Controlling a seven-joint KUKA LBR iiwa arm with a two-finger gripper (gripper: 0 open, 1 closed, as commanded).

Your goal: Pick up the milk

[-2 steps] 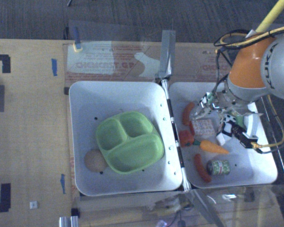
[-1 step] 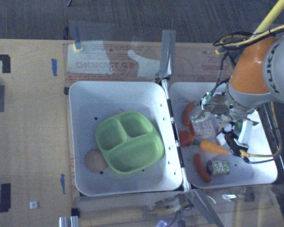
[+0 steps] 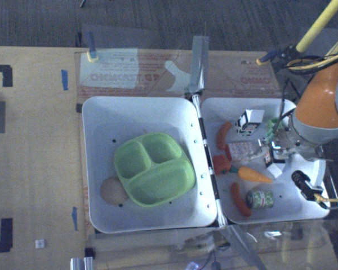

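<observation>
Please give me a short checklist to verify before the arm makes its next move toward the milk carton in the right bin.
1. Milk carton visible at the back of the right bin: ok.
2. Carton free of the gripper: ok, they are apart.
3. Top of the carton uncovered: ok.
4. Neighbours near the carton: not ok, a red sausage and a packet lie close.
5. Finger opening: cannot tell.
6. Carton upright or tipped: cannot tell.

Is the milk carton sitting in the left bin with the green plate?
No, the milk carton stands in the right bin, near its far edge, while the green plate lies in the left bin.
</observation>
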